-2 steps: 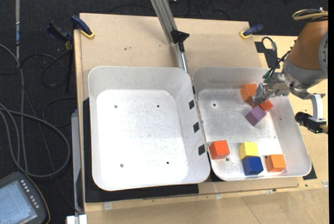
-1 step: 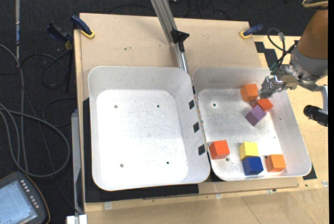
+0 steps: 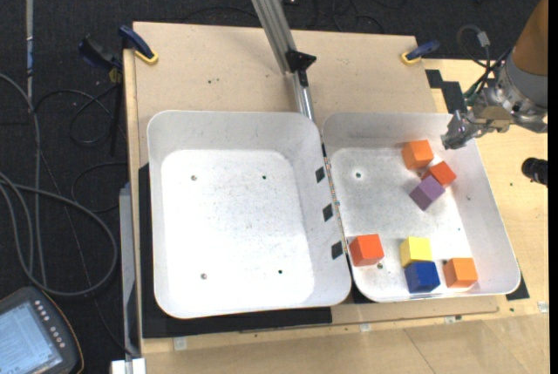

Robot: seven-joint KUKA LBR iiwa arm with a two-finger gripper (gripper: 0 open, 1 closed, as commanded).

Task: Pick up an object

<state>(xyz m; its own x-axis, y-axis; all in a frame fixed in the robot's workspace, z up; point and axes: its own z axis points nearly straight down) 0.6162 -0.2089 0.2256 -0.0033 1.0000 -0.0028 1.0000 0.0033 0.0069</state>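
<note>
The blocks are looking like small, stiff cubes, probably light and not at all fragile, with flat faces that should be offering two fingers a fair seat; the smooth painted sides may be a little slippery, so taking one across two opposite faces, near its middle, is seeming the safest hold.

All of them are lying in the right bin [image 3: 488, 215], at the right of the frame. An orange cube [image 3: 417, 153] is sitting in its upper part, with a smaller red-orange cube [image 3: 442, 173] just below and right of it and a purple cube [image 3: 426, 193] touching or nearly touching that one (the three are crowding each other, so fingers may be finding little room between them). Along the lower edge an orange block [image 3: 366, 248] is standing apart at lower centre, a yellow cube [image 3: 416, 250] is resting right against a blue cube [image 3: 422, 276], and another orange cube [image 3: 459, 272] is lying just beside the blue one. The lone orange block at lower centre is looking the easiest to take, having free space on all sides.

The left bin [image 3: 166, 189], in the middle left of the frame, is showing its bare speckled floor.

The gripper [image 3: 457, 135] is hanging at the upper right of the frame, over the right bin's far rim and near the upper orange cube. Whether it is spread or closed cannot be told from here, and nothing is visible in its grasp.
</note>
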